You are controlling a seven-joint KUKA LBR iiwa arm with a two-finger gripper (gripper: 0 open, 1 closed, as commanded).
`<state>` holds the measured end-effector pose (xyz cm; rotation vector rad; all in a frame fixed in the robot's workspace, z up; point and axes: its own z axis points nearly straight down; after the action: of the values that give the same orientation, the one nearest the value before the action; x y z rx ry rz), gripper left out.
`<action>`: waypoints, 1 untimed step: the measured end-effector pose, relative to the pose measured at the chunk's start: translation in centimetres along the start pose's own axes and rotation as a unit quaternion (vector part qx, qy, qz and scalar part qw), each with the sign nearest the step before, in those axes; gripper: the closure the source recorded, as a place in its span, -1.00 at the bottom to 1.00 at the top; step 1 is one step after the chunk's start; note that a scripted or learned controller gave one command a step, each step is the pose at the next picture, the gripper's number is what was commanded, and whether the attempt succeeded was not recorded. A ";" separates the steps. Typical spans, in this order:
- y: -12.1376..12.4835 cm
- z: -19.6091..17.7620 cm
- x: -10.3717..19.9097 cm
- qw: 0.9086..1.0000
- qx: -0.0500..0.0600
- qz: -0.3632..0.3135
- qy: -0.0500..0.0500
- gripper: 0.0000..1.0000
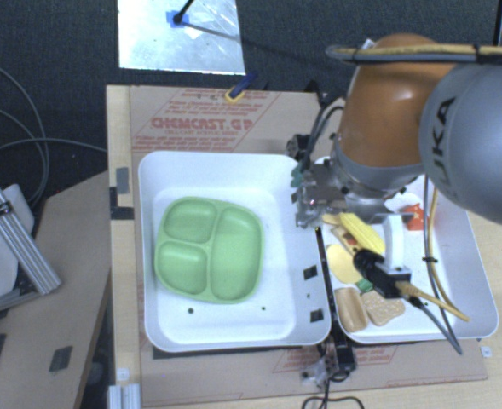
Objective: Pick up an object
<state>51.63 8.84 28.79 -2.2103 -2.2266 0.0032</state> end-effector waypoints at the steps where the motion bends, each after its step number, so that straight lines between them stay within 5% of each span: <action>1: -0.6 10.3 -0.2 1.000 0.002 0.004 -0.001 1.00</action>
<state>50.96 8.64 18.44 -2.2176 -2.2180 0.0100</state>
